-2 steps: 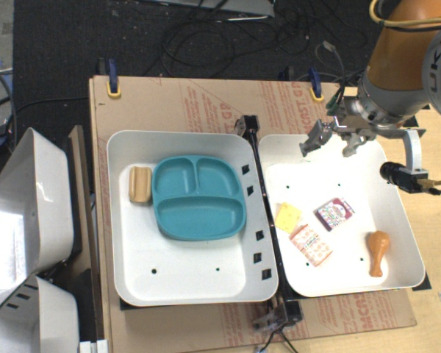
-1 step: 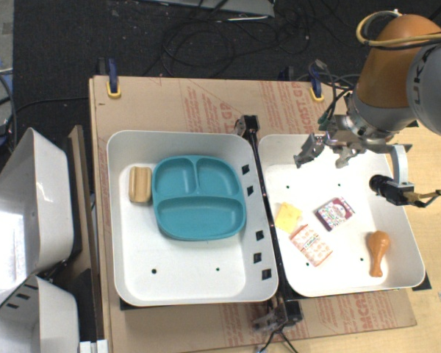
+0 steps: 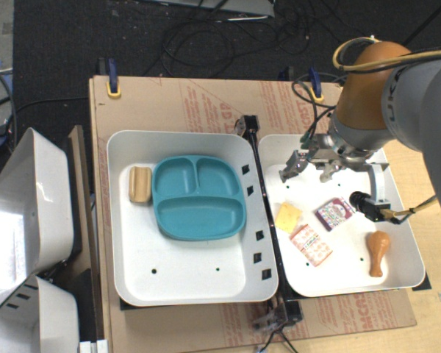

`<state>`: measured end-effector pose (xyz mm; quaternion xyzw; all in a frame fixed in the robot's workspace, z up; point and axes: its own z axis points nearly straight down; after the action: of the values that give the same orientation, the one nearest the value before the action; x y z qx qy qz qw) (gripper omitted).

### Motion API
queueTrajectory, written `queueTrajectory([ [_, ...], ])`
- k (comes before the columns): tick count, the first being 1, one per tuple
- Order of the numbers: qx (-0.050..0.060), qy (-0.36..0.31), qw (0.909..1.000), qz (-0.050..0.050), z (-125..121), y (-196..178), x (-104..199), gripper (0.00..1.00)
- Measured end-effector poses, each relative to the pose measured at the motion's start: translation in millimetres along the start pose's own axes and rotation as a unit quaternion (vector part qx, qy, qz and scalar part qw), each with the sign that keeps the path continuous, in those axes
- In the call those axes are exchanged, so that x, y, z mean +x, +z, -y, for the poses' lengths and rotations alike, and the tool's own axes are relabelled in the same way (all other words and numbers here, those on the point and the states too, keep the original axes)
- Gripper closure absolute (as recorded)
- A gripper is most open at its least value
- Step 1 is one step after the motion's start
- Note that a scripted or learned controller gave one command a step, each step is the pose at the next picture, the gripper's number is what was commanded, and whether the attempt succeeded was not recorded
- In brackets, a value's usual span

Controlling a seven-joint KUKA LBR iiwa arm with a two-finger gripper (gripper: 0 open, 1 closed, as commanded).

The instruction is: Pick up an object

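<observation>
The grey arm [image 3: 397, 87] reaches in from the right over the right bin [image 3: 404, 271], its gripper [image 3: 311, 164] hanging near that bin's far left corner with the fingers spread apart and nothing between them. The left bin [image 3: 132, 271] holds a teal divided plate [image 3: 199, 198] with a tan block [image 3: 140, 184] just beside it. Nearer me (all lying loose) are a drumstick [image 3: 378, 252], a red-and-white packet [image 3: 311, 244], a purple packet [image 3: 334, 213] and a yellow wedge [image 3: 287, 217].

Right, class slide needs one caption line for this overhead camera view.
KUKA arm's gripper hovers over the right bin, above yellow block, packets and drumstick; teal tray sits left.
</observation>
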<state>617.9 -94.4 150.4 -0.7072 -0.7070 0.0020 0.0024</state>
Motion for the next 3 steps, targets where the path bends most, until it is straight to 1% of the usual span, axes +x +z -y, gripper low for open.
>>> queueTrajectory([
  [1, 0.0, 0.001, 1.0, 0.0, 1, 54, 1, 0.0],
  [2, -0.004, 0.001, 1.0, 0.0, -1, 40, 1, 1.0],
  [3, -0.005, 0.0, 1.0, 0.001, -1, -3, 0, 1.0],
])
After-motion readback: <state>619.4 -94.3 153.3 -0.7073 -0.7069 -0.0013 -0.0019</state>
